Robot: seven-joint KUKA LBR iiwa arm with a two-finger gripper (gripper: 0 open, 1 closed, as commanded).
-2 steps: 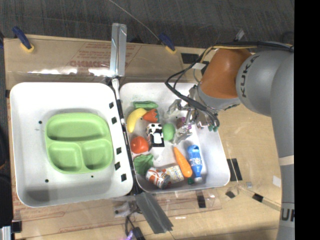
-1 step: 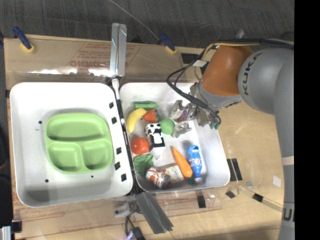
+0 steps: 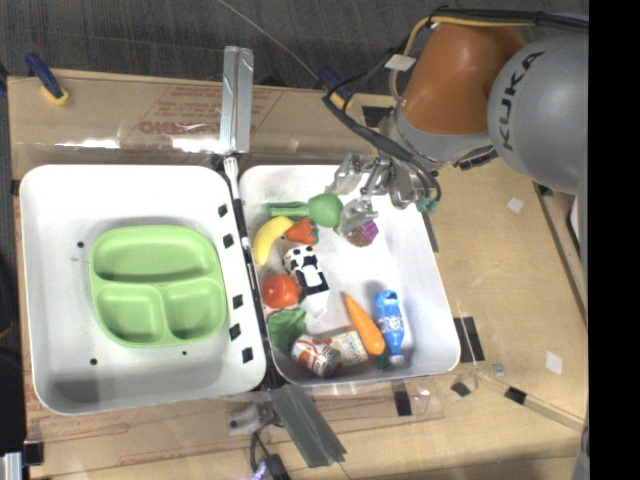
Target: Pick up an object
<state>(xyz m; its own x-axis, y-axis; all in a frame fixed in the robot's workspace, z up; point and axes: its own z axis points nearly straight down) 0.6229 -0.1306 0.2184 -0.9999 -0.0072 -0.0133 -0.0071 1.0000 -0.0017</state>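
Gripper [image 3: 368,190] poised over right bin's [image 3: 435,268] far edge, finger state impossible to tell; purple object [image 3: 363,231] just below, green ball [image 3: 324,209] close to camera-left.

Grey KUKA arm [image 3: 540,98], orange band, black cables, black lettering, metallic end effector [image 3: 375,183]

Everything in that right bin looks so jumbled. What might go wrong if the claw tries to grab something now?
The gripper hangs over the bin's far end, where the purple toy and green ball lie close together: it may nudge one while reaching the other. The ball, being round, could slip out.
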